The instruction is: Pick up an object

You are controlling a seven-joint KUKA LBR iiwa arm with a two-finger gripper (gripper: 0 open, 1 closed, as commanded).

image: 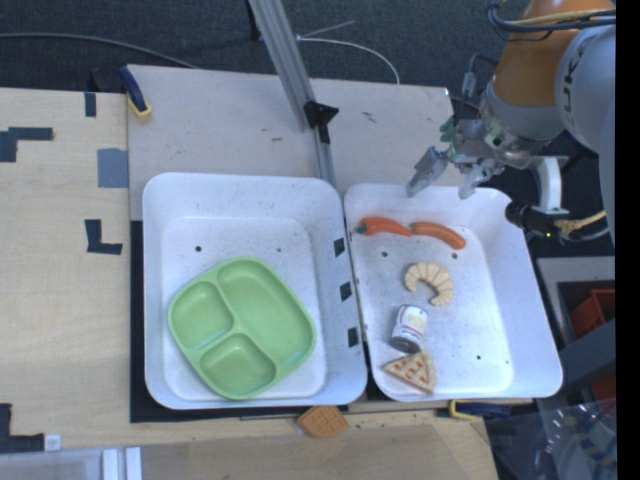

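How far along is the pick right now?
Nothing looks picked yet. The end effector hangs open and holds nothing above the far edge of the right bin. The carrot, sausage, croissant, can and sandwich all lie in it. Descending, grasping and lifting remain.

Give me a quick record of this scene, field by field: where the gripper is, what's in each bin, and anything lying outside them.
gripper: fingers open, nothing between them, above the right bin's far edge
left bin: green divided plate
right bin: carrot, sausage, croissant, small can, pizza slice
outside bins: a cookie on the bench by the near edge
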